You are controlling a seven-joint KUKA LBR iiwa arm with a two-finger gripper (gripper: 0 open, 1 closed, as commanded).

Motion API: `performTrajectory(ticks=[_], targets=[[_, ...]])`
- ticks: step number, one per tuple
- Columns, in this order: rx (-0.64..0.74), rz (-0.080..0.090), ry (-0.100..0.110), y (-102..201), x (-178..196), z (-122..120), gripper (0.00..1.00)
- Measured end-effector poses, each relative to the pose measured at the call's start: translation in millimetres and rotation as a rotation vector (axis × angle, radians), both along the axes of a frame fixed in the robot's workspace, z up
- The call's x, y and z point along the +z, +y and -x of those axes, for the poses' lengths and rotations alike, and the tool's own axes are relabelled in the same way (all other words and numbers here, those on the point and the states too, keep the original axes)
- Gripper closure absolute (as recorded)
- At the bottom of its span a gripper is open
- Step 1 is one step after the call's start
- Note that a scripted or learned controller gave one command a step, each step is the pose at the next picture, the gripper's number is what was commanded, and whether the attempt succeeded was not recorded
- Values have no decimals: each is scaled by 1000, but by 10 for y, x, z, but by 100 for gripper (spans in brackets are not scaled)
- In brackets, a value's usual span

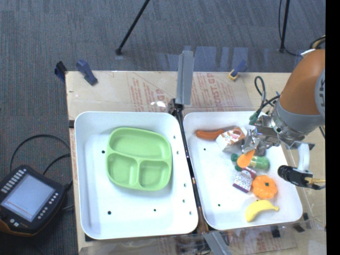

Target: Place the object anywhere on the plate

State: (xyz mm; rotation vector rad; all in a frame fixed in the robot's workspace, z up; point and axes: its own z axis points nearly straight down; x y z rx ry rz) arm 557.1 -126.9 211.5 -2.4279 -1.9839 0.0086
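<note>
From my station I see the arm (305, 97) entering at the right edge of the frame, its orange band uppermost and grey wrist angled down and left. The gripper (255, 145) sits low at right of centre, pointing downward.

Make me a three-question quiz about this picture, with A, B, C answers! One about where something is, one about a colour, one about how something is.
1. Where is the green plate?
A. left bin
B. right bin
C. floor

2. What colour is the banana?
A. blue
B. yellow
C. pink

3. How is the plate?
A. upside down
B. right way up, nothing on it
C. piled with toys

Answers: 1 A, it lies in the left bin. 2 B, yellow, near the right bin's front corner. 3 B, its three compartments face up and hold nothing.
</note>
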Motion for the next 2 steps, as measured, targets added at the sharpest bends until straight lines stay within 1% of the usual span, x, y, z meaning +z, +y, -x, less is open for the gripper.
performTrajectory(ticks=[1,2], targets=[[-100,1,-1,953,88,-13,100],[-46,2,0,1845,-272,-373,100]])
